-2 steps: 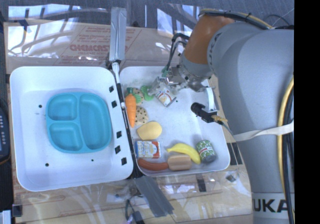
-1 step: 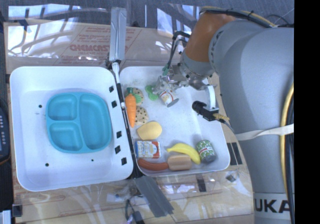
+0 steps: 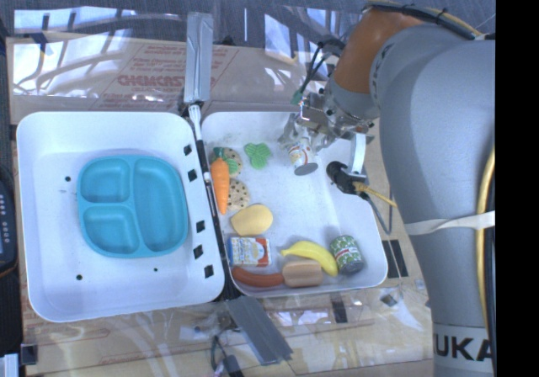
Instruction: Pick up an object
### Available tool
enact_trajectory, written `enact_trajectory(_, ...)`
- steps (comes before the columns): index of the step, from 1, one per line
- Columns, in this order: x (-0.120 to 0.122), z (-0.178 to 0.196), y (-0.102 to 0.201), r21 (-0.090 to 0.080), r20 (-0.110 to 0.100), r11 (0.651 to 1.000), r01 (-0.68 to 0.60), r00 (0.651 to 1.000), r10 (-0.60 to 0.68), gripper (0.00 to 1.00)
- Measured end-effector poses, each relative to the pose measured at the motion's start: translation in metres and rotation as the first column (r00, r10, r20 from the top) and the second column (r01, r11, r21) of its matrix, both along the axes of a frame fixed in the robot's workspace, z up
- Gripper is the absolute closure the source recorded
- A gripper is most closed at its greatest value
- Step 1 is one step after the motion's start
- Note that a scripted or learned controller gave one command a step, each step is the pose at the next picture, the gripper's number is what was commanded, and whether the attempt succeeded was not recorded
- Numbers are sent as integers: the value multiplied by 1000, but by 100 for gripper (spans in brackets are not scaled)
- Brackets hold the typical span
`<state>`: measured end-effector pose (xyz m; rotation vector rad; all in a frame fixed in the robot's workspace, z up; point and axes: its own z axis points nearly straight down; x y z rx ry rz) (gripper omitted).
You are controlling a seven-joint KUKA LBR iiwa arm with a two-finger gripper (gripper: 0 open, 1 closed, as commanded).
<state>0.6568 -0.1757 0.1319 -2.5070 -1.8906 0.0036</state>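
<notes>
A blue three-compartment plastic tray (image 3: 132,204) lies in the left white bin (image 3: 42,283). In the right white bin (image 3: 370,270), an orange toy carrot (image 3: 220,183) lies near the divider, a yellow banana (image 3: 312,254) near the front. The two-finger gripper (image 3: 301,151) pinches a small silvery can (image 3: 299,156) above the bin's rear.

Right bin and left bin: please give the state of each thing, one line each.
Carrot: lying flat by the divider.
Banana: lying flat near the front wall.
Green can: tipped, beside the banana.
Blue tray: flat in the left bin, compartments bare.
Hand: low over the right bin.
</notes>
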Motion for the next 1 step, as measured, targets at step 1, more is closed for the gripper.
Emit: enact_trajectory(1, -21, 74, 21, -1, 3, 934, -357, 934, 357, 100)
